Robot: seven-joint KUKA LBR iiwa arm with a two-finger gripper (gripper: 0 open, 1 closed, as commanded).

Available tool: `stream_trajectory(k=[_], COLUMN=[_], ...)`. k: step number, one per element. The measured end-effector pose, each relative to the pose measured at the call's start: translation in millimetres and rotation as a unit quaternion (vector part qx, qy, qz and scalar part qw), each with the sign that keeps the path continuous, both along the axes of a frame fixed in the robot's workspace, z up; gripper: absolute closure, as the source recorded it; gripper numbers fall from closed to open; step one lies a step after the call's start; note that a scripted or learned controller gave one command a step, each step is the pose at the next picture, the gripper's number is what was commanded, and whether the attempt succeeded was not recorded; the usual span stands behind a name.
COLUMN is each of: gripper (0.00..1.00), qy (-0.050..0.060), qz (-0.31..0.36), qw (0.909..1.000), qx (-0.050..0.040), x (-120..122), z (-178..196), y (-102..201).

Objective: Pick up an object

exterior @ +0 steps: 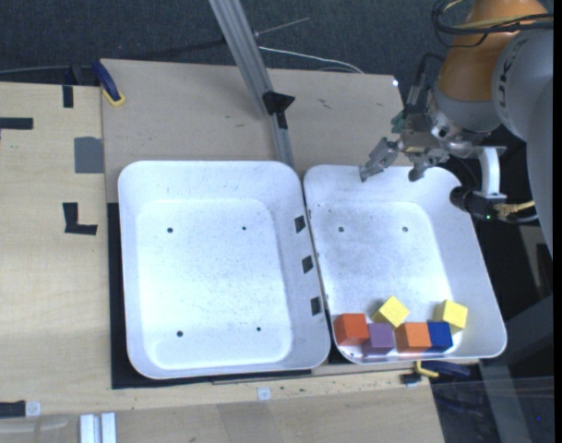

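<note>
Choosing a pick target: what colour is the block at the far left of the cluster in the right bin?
Orange-red block, seen in the camera view.

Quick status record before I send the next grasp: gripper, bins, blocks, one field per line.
gripper: open, nothing between its fingers, over the far rim of the right bin
left bin: white, beside the right bin
blocks: six, clustered at the right bin's near edge
block colours: orange block, purple block, yellow block, second orange block, blue block, second yellow block
gripper to blocks: apart, at opposite ends of the right bin
task state: nothing picked up yet
</note>
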State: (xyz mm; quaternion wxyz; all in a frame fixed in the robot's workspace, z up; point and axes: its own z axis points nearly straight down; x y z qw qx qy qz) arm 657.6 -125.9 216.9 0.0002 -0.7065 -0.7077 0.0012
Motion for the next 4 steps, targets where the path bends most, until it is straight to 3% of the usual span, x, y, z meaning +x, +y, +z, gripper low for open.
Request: stream_trajectory(k=[1,2,3,4], gripper=[0.0,0.0,1.0,1.0], qy=[0.005,0.001,0.0,0.001], qz=[-0.001,0.0,0.0,0.001], qw=[1.0,1.0,1.0,1.0], qx=[0.0016,0.0004,0.0009,0.0011], x=[-61.0,-20.5,-20.5,-20.8], z=[-61.9,-129.5,-115.4,-106.1], y=[16.3,21.7,21.8,22.3])
